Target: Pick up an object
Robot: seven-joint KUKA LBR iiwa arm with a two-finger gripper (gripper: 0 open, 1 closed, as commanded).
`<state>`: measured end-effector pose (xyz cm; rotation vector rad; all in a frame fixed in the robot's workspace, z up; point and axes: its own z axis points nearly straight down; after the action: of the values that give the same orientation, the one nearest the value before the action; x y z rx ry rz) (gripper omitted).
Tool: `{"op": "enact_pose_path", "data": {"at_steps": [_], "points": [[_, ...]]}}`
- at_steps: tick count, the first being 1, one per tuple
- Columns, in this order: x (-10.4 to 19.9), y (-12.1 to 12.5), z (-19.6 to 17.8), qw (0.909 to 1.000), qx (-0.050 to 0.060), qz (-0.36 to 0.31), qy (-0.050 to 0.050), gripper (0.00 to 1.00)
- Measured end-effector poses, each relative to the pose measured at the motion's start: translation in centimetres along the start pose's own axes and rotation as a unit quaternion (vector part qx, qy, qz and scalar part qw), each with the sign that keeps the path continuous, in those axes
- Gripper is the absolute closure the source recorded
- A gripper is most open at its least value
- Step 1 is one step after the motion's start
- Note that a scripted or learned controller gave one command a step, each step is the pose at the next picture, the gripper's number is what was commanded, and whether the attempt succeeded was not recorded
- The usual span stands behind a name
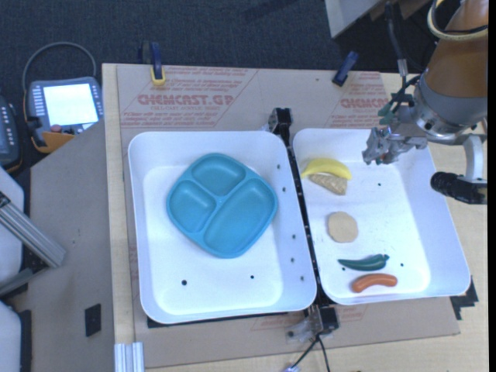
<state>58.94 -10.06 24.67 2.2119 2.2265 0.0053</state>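
At the far left of the frame a teach pendant (pixel 68 104) with a lit screen rests on a grey side surface, over dark carpet (pixel 194 14). The bench (pixel 232 91) is covered with brown cardboard printed in red lettering, held by a yellow clamp (pixel 157 74) at its upper edge. The left bin (pixel 147 208) holds a blue divided plate (pixel 222 204), lying flat, its long compartment running from lower left to upper right.

The right bin (pixel 434 231) holds four food items. A yellow banana (pixel 326 168) lies near the bin's upper left, long axis roughly left to right, touching a tan wedge (pixel 330 183) just below it. A round tan cookie (pixel 342 227) sits mid-bin. Lower down, a green pepper (pixel 364 262) and an orange sausage (pixel 374 282) lie parallel, both left to right, the pepper's tip pointing right.

The claw (pixel 381 152) hangs over the bin's upper part, right of the banana, apart from it; whether its fingers are apart or together I cannot tell.
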Motion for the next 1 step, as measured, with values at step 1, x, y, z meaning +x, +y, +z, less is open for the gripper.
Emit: {"op": "enact_pose_path", "data": {"at_steps": [1], "points": [[5.85, 0.40, -0.61, 1.0000, 0.000, 0.000, 0.001, 1.00]]}}
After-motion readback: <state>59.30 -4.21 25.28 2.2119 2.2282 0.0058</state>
